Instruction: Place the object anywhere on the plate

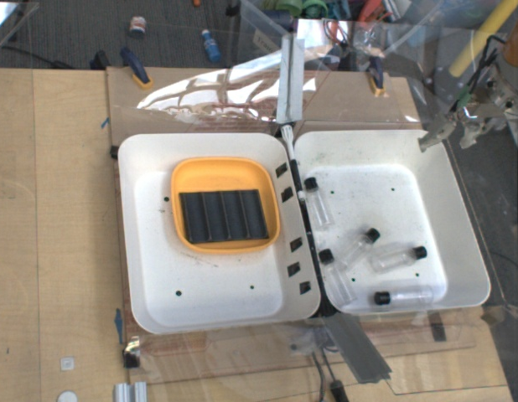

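Nothing placed yet: my gripper (439, 134) hangs over the far right corner of the bench.

My gripper sits above the top right edge of the right bin (468, 249), and I cannot tell how it stands or whether it holds anything. Below and to my left, inside that bin, lie five clear vials with black caps; the nearest one (360, 244) rests near the bin's middle. Well to my left, in the left bin (150, 291), waits the orange plate (185, 178) with a black ribbed block (224, 216) lying on it. By my judgement no vial has reached the plate, so picking and carrying remain. I read no labels or writing anywhere.
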Controlling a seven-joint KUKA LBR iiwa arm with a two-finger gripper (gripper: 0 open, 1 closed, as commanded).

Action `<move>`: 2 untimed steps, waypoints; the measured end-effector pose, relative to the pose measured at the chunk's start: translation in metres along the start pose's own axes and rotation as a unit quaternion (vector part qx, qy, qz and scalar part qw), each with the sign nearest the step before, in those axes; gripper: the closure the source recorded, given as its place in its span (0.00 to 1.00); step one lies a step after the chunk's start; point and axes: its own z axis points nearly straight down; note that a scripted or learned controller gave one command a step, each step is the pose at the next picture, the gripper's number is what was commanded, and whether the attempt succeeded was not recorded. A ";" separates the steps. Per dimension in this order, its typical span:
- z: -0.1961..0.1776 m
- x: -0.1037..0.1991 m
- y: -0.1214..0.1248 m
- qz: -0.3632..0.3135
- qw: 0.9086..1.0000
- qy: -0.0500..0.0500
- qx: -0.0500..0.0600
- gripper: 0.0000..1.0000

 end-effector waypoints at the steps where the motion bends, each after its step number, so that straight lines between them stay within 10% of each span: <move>1: -0.004 0.000 0.000 -0.063 0.998 0.000 -0.001 0.00; 2: -0.001 0.000 0.000 -0.095 0.995 0.001 0.001 0.00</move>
